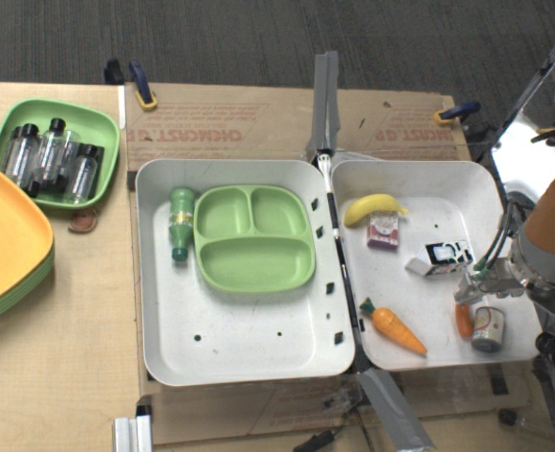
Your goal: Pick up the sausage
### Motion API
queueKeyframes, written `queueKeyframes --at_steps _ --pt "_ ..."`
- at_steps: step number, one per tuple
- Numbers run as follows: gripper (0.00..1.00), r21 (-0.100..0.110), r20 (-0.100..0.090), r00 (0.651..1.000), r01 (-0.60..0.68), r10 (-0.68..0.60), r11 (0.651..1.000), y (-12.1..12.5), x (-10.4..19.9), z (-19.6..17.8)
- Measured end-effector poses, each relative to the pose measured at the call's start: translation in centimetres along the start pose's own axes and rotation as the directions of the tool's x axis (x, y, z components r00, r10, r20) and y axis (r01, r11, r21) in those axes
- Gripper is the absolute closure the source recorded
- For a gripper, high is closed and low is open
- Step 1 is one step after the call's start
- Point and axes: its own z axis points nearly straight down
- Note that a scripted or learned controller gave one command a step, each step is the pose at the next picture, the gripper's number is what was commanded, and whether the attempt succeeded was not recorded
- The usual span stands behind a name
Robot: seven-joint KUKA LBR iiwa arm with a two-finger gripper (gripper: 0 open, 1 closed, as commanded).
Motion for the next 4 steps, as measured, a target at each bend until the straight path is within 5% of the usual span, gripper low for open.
queueKeyframes --at_steps 1,2,3,4 --pt "1.0 0.0 0.0 1.0 0.02 -0.02 1.0 0.2 3.7 -1.0" --pt "1.0 0.003 -0.001 0.978 -0.208 0.208 0.978 0.1 4.4 2.6" --pt "1.0 0.003 0.0 0.946 -0.325 0.325 0.946 0.4 9.2 2.7" --pt "1.0 0.0 0.002 0.86 -0.51 0.51 0.86 0.2 5.4 2.6"
